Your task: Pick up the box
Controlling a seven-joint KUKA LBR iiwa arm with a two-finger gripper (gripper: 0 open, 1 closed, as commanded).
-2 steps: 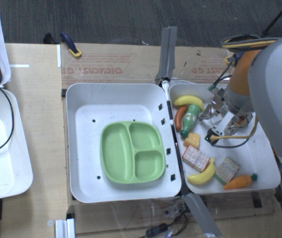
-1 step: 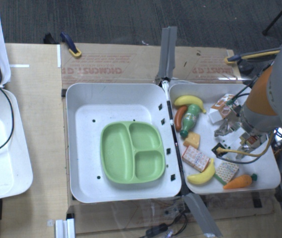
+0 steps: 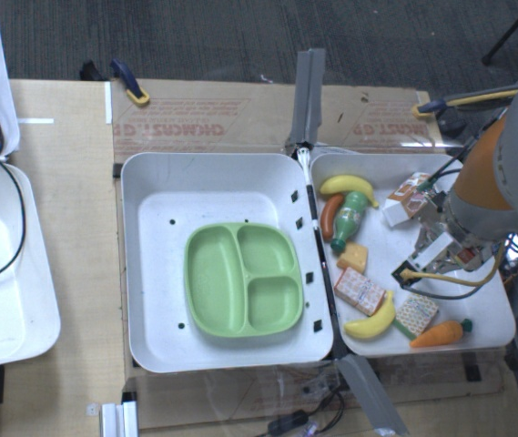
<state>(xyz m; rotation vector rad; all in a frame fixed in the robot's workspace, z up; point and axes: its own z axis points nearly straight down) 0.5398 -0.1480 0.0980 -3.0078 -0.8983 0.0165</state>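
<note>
Box [image 3: 360, 290]: lies flat in the right bin [image 3: 495, 335], touching the banana [image 3: 373, 321], just below the cheese wedge [image 3: 353, 259].
Gripper [image 3: 415, 274]: low, near the box's right side; jaws perhaps apart, I cannot tell.
Advice: centre over the box, away from the banana, before closing.

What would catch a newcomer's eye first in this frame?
The pale green divided plate stands out, lying alone in the left bin. Next comes the crowded right bin: two bananas, a green bottle, a carrot and a patterned box. The gripper hangs over that bin, to the right of the box.
</note>
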